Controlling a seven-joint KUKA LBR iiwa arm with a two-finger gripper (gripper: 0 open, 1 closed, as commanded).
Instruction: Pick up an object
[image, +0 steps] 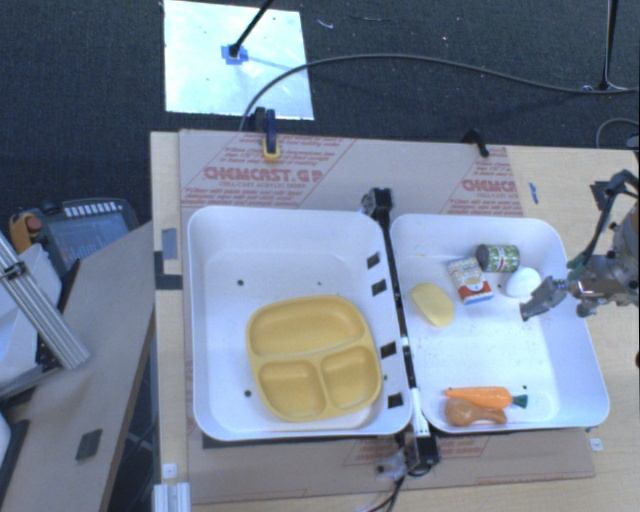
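Note:
The right bin (575, 345) holds several small items. A green can (498, 258) lies near the back, with a red and white carton (469, 279) just left of it and a white egg (521, 282) to its right. A pale yellow oval piece (433, 304) rests near the bin's left wall. An orange carrot (483, 398) and a tan lump (467, 413) lie along the front. My gripper (533, 304) hangs over the bin's right half, just below and right of the egg. Nothing is visibly in it.
The left bin (220, 250) carries a yellow divided plate (312, 355). A black clip strip (390, 300) runs between the two bins. The arm (612, 275) enters over the right bin's right rim. A tablet and a grey table stand at the far left.

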